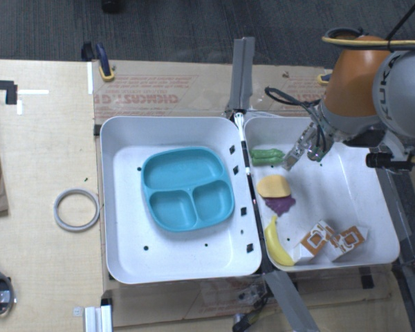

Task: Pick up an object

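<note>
In the right bin [373, 206], upper middle of the frame, the end effector [295, 156], whose grip I cannot tell, hangs just right of the green object [265, 156], which lies lengthwise left-right against the bin's left wall.

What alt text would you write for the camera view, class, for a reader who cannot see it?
A grey and orange robot arm's gripper hovers beside a green object in the right white bin, above a banana. The left bin holds a blue divided tray.

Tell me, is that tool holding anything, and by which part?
Nothing shows between its tips. The tool hangs in the right bin, right beside the green object, without gripping it.
</note>
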You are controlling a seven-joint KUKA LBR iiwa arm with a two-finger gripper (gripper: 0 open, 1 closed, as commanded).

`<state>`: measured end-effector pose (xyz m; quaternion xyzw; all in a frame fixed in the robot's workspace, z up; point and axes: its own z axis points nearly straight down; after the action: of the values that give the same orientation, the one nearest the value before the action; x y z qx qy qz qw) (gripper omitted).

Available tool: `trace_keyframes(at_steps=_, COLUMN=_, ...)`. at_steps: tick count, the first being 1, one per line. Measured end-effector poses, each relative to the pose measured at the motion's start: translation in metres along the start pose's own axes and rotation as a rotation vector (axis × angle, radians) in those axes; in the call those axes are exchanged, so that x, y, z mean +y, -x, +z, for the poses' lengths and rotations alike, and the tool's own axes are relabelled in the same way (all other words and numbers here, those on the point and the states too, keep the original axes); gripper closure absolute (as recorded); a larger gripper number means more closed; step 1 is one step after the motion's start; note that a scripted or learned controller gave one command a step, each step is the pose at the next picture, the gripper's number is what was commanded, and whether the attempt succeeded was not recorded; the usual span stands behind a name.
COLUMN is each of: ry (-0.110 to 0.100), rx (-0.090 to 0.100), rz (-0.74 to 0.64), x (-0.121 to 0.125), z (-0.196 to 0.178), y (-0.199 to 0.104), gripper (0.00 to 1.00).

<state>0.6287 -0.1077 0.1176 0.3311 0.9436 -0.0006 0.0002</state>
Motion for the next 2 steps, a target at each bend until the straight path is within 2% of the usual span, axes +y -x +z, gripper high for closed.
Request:
trace_keyframes(at_steps=1, ry=0.004, rx=-0.006, rz=-0.06, x=-0.0102, z=0.0232, y=-0.0297, gripper=1.0)
trace_keyframes(at_steps=2, ry=0.003, rx=-0.005, rz=-0.06, x=-0.0104, z=0.0238, y=-0.0299, gripper=0.0)
